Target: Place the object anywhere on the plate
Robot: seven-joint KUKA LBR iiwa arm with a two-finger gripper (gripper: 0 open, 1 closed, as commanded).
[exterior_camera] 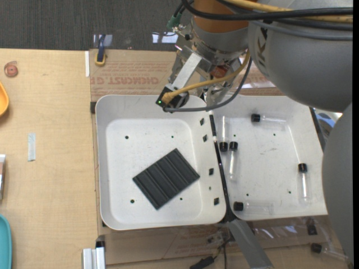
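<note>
Capped tubes [228,154] in view-right bin [269,175], near tool [208,97] but apart; tool's grip state not discernible.

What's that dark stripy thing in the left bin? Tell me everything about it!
It is the plate, a flat dark grey rectangle with ribs running along its length. It looks like hard plastic or rubber. It lies flat on the floor of the left bin, near the middle, turned at a slant to the walls. Only the bin floor touches it.
</note>
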